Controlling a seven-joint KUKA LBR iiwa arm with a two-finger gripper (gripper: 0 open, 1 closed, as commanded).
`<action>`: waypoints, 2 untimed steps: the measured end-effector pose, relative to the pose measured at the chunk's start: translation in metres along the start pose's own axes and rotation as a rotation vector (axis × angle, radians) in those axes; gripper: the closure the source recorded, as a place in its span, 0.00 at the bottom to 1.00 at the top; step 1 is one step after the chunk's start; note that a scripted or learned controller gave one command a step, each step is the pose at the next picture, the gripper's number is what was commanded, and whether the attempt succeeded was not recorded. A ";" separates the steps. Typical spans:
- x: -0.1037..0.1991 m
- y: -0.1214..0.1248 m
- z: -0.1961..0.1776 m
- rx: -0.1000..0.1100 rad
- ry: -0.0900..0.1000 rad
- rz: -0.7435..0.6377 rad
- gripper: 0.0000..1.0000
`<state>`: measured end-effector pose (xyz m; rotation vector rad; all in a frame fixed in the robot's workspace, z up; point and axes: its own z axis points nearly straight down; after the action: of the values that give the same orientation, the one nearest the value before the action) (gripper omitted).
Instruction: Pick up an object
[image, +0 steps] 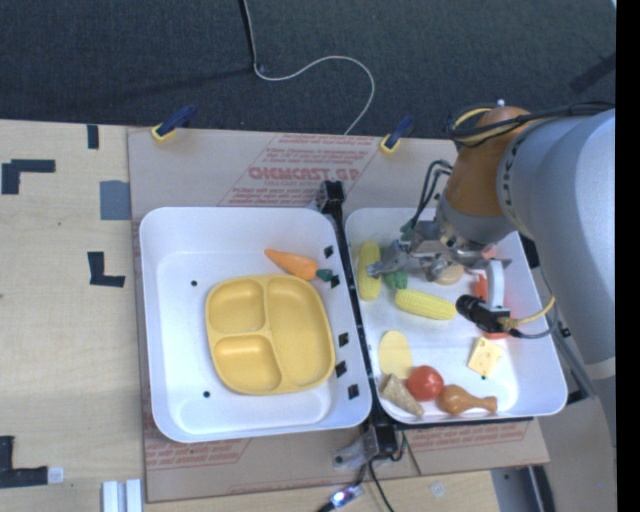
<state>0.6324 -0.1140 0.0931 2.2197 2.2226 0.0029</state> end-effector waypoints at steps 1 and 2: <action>-0.001 0.000 -0.012 -0.001 -0.004 -0.002 1.00; -0.001 0.000 -0.069 -0.002 -0.001 0.000 1.00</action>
<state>0.6321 -0.1146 0.1622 2.2179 2.2210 0.0039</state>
